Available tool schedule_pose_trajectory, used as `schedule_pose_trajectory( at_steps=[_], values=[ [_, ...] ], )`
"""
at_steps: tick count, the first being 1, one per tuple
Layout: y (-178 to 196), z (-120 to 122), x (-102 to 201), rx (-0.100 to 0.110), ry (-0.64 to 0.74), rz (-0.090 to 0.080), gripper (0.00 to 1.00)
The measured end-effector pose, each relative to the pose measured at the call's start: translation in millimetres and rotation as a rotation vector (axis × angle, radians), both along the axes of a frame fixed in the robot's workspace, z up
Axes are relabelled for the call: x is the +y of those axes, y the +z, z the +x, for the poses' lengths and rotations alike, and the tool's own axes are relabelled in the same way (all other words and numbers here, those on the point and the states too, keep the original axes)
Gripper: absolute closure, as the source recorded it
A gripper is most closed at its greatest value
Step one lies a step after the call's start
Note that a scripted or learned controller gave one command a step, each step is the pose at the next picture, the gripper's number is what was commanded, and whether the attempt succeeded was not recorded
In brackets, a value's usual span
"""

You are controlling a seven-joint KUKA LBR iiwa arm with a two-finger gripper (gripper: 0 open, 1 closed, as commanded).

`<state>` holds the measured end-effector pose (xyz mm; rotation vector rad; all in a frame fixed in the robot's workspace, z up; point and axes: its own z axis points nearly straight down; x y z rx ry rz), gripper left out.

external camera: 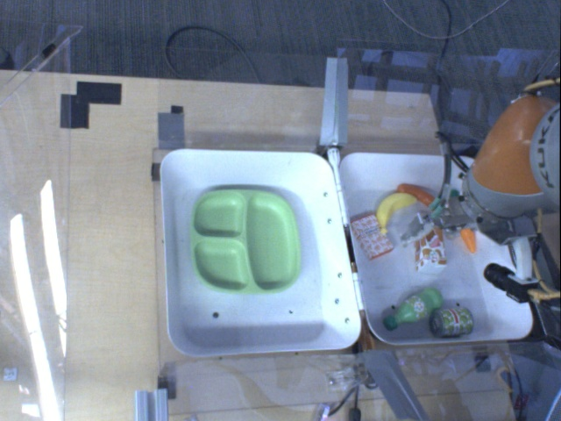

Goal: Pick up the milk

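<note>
**Tool low over the milk in the right bin**

My arm (524,152) comes in from the right, orange band up top, w/ my tool (438,210) down in the right bin (508,327). Can't tell if the tool is released or clenched; too small and blurred at the tip.

The milk (429,247) is a small carton w/ red-and-white print, lying flat near the bin's middle, just below the tool. Long axis runs roughly top-to-bottom of the view, tilted slightly; which end is the top I can't make out.

Nearby: a banana (394,207) and a carrot (415,193) to the upper left, a red-and-white packet (372,236) to the left by the bin wall, a green bottle (414,309) and a green can (450,321) at the front edge. The left bin (175,261) holds a green divided tray (247,239). Both bins sit on the wooden surface (96,261)
</note>
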<state>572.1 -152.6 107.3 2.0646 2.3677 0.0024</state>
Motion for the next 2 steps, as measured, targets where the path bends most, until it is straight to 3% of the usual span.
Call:
schedule_pose_trajectory(
  at_steps=[1,2],
  values=[
    [8,1,0,0.000,0.002,0.001,1.00],
    [97,25,33,0.000,-0.053,-0.001,1.00]
  ],
)
